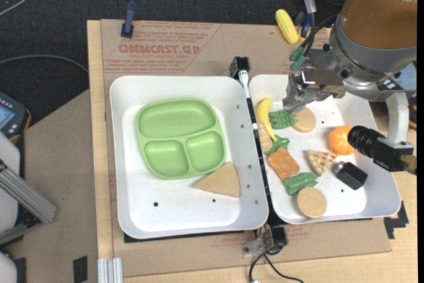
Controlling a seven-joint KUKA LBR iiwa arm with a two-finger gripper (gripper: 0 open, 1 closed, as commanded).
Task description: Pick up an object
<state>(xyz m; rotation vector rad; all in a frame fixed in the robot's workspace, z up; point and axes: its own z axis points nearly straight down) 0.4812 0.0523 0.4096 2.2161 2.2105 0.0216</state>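
Nearest, in the right bin [391, 205], a round tan biscuit [311, 202] lies close to the near edge, with a dark green pod [300, 181] touching it on the far side. Just beyond sit an orange-brown slab [283, 163] toward the bin's left edge and a pizza wedge [321, 160] about the middle. Farther back, a small green sprig [277, 142] lies beside the left edge, and an orange fruit [339, 140] rests toward the right edge. Along the left edge, in the far half, a banana [264, 113] lies lengthwise. A green leafy piece [281, 120] is just beside it, and a tan disc [305, 121] touches that piece. The gripper [295, 103] hangs directly over the green leafy piece and the tan disc, toward the far left corner of this bin. How wide it stands, and whether it has hold of anything, cannot be told from this angle.

In the left bin [126, 162], a tan triangular wedge [218, 181] lies toward the near right corner, its far tip by the rim of a green divided plate [180, 137]. The plate has three compartments and sits about the middle of the bin.

Both bins rest on a cardboard sheet [165, 46]. At the sheet's far edge, beyond the right bin, lies a yellow corn cob [286, 25], and a blue clamp [128, 18] sits at the sheet's far left corner.
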